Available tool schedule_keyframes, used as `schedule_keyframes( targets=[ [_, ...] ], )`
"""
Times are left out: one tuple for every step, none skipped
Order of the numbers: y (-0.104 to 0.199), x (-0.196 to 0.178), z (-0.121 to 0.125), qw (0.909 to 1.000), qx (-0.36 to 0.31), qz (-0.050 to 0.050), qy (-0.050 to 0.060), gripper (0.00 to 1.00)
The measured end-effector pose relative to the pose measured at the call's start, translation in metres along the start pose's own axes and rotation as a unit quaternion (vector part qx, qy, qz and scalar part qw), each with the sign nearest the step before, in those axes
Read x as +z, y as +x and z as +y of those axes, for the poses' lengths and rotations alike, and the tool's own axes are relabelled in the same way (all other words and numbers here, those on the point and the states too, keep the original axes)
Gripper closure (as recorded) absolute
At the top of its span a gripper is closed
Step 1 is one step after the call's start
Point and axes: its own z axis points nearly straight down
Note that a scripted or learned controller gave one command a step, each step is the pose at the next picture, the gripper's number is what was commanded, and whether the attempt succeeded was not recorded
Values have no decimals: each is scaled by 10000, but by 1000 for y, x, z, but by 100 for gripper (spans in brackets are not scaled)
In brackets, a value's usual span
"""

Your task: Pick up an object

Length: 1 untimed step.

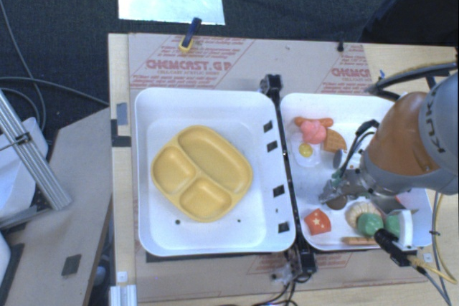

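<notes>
Nothing lifted yet, going by this view: every toy lies on the floor of the right bin [337, 102]. Red piece [318, 222] near the front edge, green ball [369, 224] and beige round piece [356, 211] just beside it, pink toy [312, 130] with orange bits toward the back, small white-yellow piece [306, 151] below that. Gripper [336, 191] sits low among them, near the beige piece and green ball; jaws too dark and blurred, cannot tell wide or narrow, no object seen between them. Grasp and lift both left. Left bin [208, 100] holds a yellow divided tray [202, 172]. Both bins rest on the tabletop [237, 61].
</notes>
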Motion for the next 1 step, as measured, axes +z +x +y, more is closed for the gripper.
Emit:
schedule_keyframes(
  targets=[
    [54, -94, 14, 10000, -47, 23, -34, 100]
  ],
)
